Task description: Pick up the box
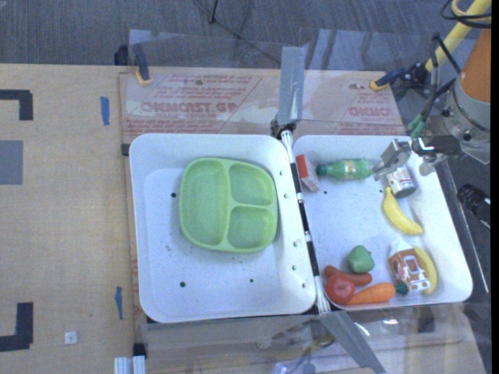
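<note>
Two white bins sat side by side on the bench. The left bin (156, 287) held a green divided plate (228, 204) with three compartments, lying flat toward the bin's far half.

The right bin (460, 279) held the rest. A small red and white box (306, 174) lay at the far left corner, just beside the wall shared with the left bin. A green bottle (344, 169) lay on its side next to the box, cap end toward the box. A banana (400, 214) lay right of centre. At the near edge: a red tomato (340, 288), a green pepper (359, 259) just behind it, and a carrot (373, 294) touching the tomato. An orange and white carton (408, 269) lay at the near right, with a second yellow piece, perhaps another banana (426, 265), against its right side.

The gripper (399, 164) was over the far right part of the right bin, the arm (468, 92) coming in from the right. A small can-like object (402, 182) sat right below it; contact was unclear. Could not tell how the fingers stood. The gripper was well apart from the box, with the bottle between them.
</note>
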Robot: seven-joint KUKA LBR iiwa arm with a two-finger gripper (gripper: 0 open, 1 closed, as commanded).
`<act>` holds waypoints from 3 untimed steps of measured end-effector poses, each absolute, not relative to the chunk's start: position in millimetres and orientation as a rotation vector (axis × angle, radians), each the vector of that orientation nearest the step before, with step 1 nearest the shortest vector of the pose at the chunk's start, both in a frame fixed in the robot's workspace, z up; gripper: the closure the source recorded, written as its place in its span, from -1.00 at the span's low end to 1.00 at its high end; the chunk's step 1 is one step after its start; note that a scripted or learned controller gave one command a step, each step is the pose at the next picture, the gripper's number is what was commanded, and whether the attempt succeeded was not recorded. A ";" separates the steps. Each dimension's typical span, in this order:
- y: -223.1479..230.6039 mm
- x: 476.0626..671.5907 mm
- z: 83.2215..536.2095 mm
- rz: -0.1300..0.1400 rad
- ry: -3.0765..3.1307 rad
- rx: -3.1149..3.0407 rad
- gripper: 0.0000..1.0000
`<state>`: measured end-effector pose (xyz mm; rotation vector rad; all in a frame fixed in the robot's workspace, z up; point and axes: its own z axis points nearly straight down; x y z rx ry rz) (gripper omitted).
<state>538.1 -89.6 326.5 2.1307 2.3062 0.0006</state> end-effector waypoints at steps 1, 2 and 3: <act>-89.7 539.2 336.9 0.004 2.303 2.129 1.00; -90.4 565.2 435.6 0.001 2.168 2.269 1.00; -61.7 667.2 435.5 0.003 1.862 2.525 1.00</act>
